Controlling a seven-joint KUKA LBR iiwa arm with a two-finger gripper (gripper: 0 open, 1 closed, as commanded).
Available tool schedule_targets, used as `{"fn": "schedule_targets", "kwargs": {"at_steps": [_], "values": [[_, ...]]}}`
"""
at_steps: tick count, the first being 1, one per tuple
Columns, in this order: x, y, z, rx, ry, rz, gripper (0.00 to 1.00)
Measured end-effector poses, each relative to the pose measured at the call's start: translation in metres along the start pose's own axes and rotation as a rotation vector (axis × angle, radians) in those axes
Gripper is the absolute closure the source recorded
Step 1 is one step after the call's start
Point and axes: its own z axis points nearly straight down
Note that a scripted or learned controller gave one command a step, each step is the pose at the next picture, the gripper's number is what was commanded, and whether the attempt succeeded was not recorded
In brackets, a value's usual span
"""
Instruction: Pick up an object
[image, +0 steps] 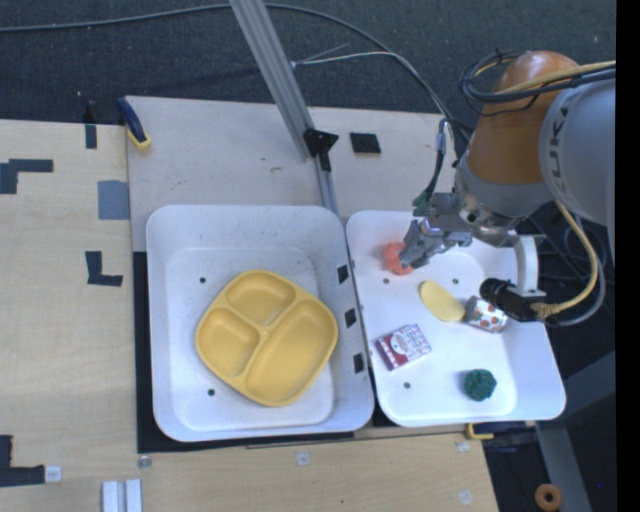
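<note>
While the yellow divided plate (266, 336) is sitting alone in the left bin (170, 240), the pincer (418, 246) is hovering low over the right bin (520, 395), crowding the orange object (393, 259) as its likely target, grip state impossible to tell.

Even, fairly bright light from overhead, with soft short shadows. The two white bins (250, 225) left of and beneath the tool (420, 245) look slightly washed out. Detail is soft and grainy throughout. The floor beyond the desk (60, 300) is dim.
</note>
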Motion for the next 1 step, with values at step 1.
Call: {"fn": "schedule_targets", "kwargs": {"at_steps": [1], "values": [[0.0513, -0.0081, 0.0147, 0.002, -0.001, 0.001, 1.0]]}}
